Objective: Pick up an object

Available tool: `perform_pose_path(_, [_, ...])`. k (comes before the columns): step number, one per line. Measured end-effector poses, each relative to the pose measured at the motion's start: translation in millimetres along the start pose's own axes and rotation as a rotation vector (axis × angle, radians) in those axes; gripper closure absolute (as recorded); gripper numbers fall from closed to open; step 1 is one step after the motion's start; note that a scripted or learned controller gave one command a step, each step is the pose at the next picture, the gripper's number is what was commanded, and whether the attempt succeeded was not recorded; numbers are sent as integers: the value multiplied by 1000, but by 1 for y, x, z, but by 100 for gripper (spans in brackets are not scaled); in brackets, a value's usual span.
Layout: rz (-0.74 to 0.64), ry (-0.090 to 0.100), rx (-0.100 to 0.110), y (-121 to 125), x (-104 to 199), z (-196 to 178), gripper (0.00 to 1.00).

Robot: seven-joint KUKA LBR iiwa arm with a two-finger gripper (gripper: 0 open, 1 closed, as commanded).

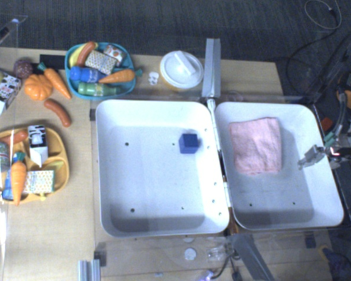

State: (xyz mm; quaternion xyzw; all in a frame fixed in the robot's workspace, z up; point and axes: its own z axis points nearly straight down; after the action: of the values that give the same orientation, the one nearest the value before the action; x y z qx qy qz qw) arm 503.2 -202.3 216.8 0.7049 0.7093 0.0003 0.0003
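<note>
We spot the pincer (312, 155) over at the right rim of the right bin (292, 215), hanging just inside the edge with nothing gripped; honestly we can't tell how it's set, it's too small and blurry. Just left of it, apart from it, a pink cloth (256, 144) lies flat in the upper half of that bin. Moving across the divider, the left bin (140, 209) has a small blue block (189, 143) sitting toward its upper right, well apart from the pincer. Out on the bench (76, 174) we see a blue bowl of toy food (99, 70), a white lidded container (182, 69) behind the bins, and a yellow tray of toy food (27, 164) at far left.
</note>
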Motion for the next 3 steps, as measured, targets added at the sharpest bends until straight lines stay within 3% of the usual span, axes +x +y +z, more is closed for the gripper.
perform_pose_path(1, [45,0,1,43,37,111,0])
perform_pose_path(3, [-185,-5,-16,75,100,125,0])
